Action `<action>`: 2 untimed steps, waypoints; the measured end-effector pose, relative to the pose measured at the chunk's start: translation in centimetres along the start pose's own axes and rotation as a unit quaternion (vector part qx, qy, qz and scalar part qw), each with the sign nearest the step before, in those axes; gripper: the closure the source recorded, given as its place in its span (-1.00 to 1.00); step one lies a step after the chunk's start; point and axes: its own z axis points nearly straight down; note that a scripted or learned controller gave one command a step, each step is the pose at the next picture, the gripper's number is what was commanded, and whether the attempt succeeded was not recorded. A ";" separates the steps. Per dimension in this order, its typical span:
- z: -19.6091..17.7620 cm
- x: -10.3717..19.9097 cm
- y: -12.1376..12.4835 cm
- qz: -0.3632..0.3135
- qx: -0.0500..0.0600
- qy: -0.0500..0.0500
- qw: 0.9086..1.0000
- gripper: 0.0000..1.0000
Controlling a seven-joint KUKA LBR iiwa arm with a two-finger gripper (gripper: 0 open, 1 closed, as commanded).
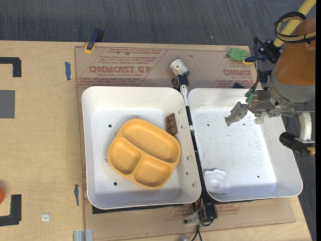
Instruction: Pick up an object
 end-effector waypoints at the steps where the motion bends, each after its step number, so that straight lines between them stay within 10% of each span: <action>1: 14.3 -1.9 -1.8 0.023 -0.001 0.000 1.000 -1.00; 2: 14.3 -5.9 3.6 0.175 -0.001 0.000 0.985 -1.00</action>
